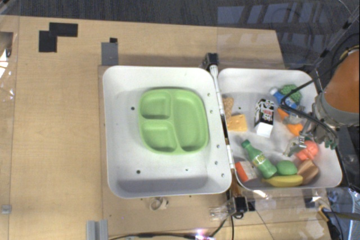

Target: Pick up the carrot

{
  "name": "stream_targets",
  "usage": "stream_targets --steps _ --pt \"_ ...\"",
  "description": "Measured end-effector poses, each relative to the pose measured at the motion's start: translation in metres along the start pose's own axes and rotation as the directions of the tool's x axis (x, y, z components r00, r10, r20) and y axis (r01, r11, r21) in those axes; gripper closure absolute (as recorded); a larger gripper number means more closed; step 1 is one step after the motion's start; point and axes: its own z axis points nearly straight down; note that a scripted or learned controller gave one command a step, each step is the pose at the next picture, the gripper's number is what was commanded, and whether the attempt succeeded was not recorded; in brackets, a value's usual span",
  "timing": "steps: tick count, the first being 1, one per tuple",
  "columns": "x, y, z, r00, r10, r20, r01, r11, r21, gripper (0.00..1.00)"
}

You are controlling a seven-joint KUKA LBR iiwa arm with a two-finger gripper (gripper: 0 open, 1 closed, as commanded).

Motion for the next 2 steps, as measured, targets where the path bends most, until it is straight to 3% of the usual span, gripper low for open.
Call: stream_targets --steps 1,2 --pt "-0.072 0.015 0.016 0.980 0.201 -0.012 -0.201 0.980 0.002 0.00" --pt "-0.076 0.016 0.001 0.981 0.194 0.001 -0.194 0.981 0.000 1.00"
